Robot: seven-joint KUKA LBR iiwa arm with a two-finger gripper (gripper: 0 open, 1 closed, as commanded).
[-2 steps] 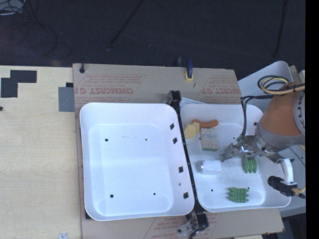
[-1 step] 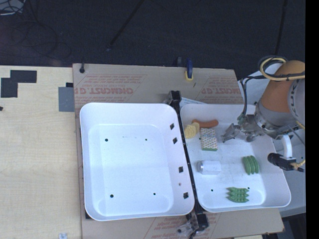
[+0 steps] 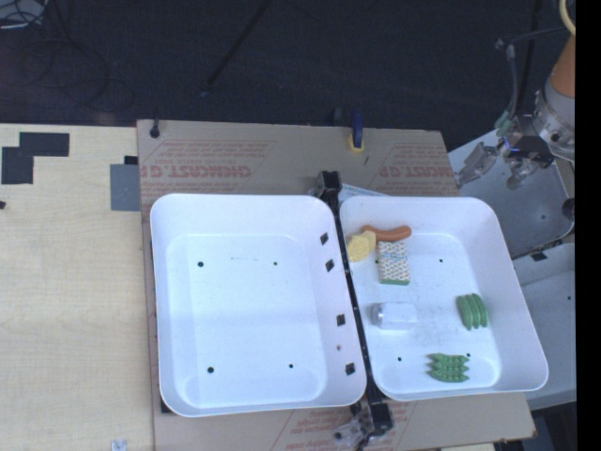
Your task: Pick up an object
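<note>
Dark floor lies behind our bench (image 3: 75, 280). From the gripper (image 3: 507, 153), its opening too small to tell, the things in the right bin (image 3: 512, 280) lie toward seven o'clock; the sausage (image 3: 387, 234) is nearest, lengthwise three-to-nine.

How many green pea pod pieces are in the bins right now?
2, both in the right bin: one pod by its right wall, the other pod near the front edge. None looks hidden.

I've got two white bins (image 3: 178, 252), an orange sausage (image 3: 388, 234), a yellow chunk (image 3: 362, 246), a green-speckled white block (image 3: 394, 264), and two green pea pods (image 3: 472, 311) lower right.
</note>
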